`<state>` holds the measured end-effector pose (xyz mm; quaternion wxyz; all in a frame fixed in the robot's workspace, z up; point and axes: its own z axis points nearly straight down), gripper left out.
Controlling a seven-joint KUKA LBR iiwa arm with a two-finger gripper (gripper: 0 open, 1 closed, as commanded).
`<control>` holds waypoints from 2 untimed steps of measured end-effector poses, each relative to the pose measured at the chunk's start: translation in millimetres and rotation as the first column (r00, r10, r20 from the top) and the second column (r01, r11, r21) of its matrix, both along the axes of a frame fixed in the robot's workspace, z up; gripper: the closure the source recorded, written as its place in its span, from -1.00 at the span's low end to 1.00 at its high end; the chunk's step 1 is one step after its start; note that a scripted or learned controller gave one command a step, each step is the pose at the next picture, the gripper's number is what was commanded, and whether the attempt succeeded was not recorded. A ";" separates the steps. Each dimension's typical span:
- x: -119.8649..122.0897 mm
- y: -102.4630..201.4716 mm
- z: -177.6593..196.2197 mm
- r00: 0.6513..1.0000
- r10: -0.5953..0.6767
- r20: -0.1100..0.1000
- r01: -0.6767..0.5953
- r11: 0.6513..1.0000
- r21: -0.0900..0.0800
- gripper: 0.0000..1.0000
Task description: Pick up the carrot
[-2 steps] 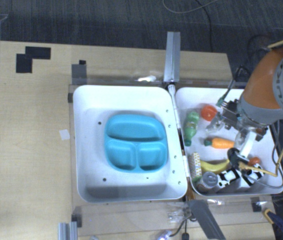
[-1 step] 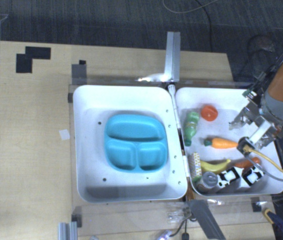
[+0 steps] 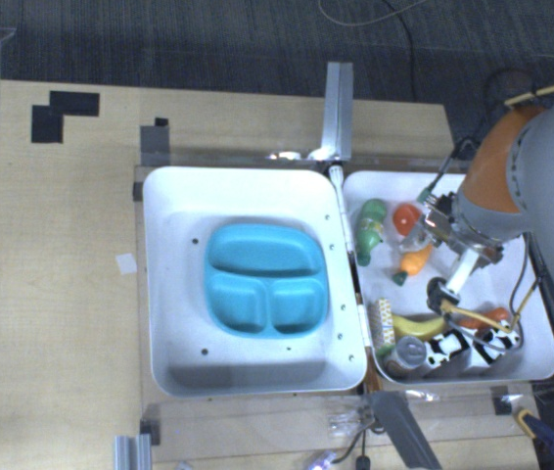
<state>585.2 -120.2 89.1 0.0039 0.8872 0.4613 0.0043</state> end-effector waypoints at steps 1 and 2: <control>2.5 3.1 11.1 1.000 0.010 0.004 -0.010 1.000 0.003 1.00; -26.3 6.8 97.5 1.000 0.014 -0.009 -0.014 1.000 0.003 1.00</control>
